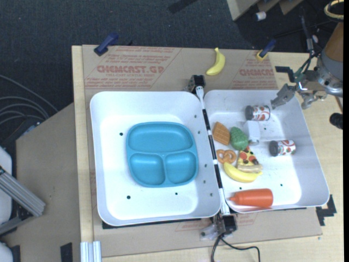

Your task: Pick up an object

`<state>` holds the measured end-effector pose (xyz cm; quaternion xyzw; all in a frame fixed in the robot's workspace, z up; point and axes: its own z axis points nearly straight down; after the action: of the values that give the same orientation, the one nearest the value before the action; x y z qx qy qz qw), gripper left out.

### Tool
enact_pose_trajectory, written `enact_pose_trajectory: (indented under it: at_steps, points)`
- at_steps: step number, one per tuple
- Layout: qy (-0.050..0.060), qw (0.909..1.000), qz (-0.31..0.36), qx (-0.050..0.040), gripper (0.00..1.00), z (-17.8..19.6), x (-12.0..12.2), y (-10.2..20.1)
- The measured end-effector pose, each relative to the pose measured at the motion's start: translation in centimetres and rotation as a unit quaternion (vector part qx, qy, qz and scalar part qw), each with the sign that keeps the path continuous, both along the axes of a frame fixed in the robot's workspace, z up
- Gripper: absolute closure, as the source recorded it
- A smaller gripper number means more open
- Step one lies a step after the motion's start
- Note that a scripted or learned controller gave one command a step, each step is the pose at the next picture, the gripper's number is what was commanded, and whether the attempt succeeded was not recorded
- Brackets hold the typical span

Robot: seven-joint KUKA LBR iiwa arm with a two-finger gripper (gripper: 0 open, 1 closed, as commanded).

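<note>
Grey two-finger gripper (297,95) at upper right corner of right white bin (311,162), fingers spread apart, nothing between them. Just left of it: small red-and-white can (258,113) on its side, long axis left-right. Second similar can (282,147) lower, also lying left-right. Further left: green leafy toy vegetable (239,138), brown waffle piece (221,133), pretzel (226,156), pizza slice (249,158), yellow banana (241,172). Red-orange bottle (252,198) along near edge, cap pointing left. Left white bin (109,195) holds blue compartment plate (161,153).

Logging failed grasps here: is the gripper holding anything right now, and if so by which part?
Nothing is held. The gripper hangs above the right bin's far corner, near a small can, with nothing between its fingers.
</note>
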<state>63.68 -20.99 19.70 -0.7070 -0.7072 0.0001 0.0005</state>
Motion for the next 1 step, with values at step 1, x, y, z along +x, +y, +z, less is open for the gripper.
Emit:
enact_pose_trajectory:
  at_steps: [1]
  points:
    - [-0.007, 1.0, 0.001, -0.0006, 0.0, -9.21, 3.11, 1.13]
